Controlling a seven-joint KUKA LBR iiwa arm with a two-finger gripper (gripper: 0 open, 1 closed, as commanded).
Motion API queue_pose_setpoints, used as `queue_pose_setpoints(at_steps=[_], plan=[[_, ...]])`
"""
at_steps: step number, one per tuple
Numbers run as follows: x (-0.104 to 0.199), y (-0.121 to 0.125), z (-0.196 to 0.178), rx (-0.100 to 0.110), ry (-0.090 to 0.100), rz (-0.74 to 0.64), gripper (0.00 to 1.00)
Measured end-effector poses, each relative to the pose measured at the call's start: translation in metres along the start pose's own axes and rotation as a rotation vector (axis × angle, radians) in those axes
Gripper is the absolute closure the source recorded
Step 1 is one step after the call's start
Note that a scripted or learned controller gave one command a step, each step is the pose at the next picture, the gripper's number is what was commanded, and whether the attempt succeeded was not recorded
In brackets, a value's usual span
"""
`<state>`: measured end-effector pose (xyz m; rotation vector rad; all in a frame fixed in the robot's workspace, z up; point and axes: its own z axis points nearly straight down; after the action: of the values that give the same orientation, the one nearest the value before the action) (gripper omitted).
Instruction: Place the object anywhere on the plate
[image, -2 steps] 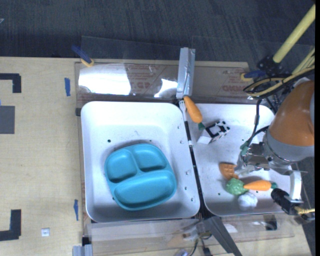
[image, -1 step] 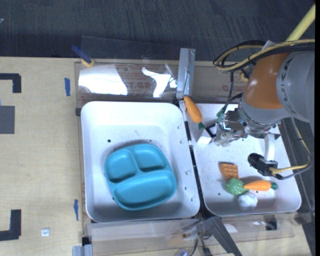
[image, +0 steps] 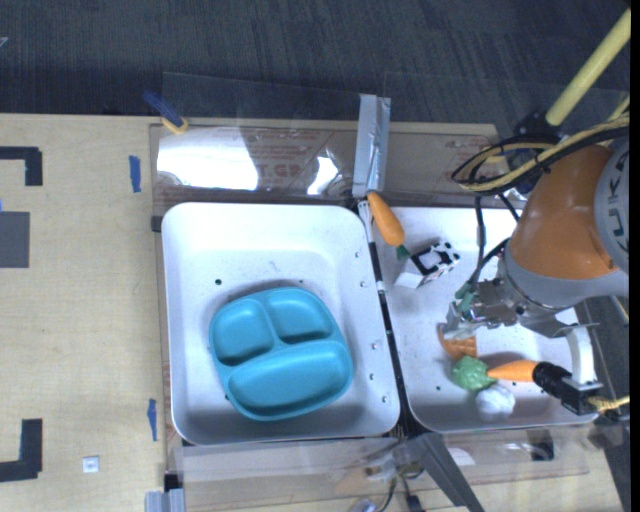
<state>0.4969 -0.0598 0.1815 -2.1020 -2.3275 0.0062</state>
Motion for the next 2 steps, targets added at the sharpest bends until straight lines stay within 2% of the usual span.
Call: queue_pose_setpoints(at_steps=[1,2], plan=[[-0.088,-0.025,-0.058,-0.007,-0.004,-0.002,1.0],[-0.024,-0.019,-0.054,-0.002,0.0,-0.265,1.0]])
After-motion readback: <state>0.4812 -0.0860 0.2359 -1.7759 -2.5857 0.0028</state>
